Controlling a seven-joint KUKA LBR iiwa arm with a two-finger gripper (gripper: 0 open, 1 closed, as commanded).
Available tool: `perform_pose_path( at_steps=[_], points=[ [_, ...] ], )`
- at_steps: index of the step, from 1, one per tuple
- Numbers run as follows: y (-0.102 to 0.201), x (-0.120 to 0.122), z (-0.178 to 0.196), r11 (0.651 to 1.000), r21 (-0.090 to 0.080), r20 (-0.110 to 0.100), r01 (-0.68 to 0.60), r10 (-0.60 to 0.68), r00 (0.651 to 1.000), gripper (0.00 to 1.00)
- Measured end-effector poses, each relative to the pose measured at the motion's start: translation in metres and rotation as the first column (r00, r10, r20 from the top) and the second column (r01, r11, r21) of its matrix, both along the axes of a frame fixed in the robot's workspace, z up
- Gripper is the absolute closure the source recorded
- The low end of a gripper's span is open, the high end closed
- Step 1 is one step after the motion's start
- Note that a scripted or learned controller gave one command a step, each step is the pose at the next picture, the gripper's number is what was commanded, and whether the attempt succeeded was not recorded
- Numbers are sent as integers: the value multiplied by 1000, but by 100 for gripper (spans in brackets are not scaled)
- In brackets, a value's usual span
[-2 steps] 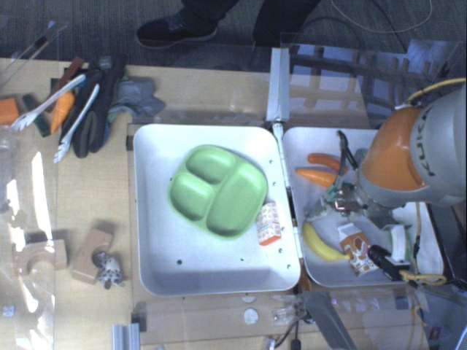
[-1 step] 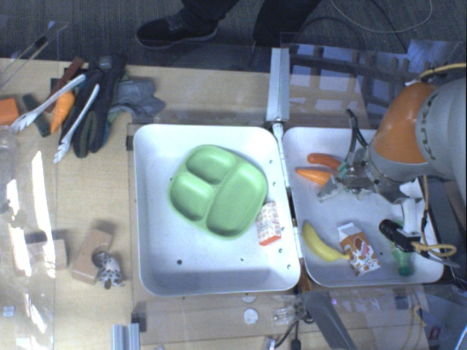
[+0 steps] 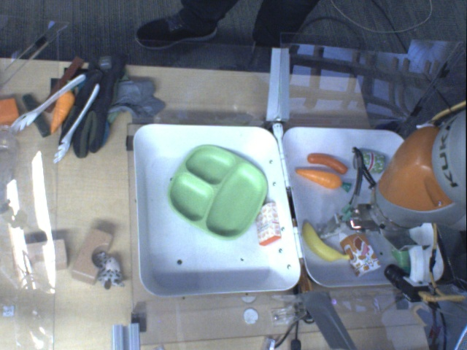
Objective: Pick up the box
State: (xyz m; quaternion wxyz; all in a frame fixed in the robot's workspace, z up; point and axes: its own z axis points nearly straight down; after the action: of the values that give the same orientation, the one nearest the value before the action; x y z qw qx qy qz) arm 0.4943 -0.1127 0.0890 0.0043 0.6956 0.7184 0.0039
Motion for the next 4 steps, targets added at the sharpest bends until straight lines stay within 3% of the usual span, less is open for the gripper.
perform_pose_path(
  at_steps=[1, 2, 3, 4],
  points=[
    [0, 4, 12, 1000, -2, 12, -2, 2, 1000, 100],
    [41, 50, 221, 1000, -1, -2, 0, 0, 1000, 100],
    [103, 35, 154, 969, 1, -9, 249, -249, 969, 100],
    [192, 40, 157, 954, 2, -9, 299, -299, 954, 100]
  ],
)
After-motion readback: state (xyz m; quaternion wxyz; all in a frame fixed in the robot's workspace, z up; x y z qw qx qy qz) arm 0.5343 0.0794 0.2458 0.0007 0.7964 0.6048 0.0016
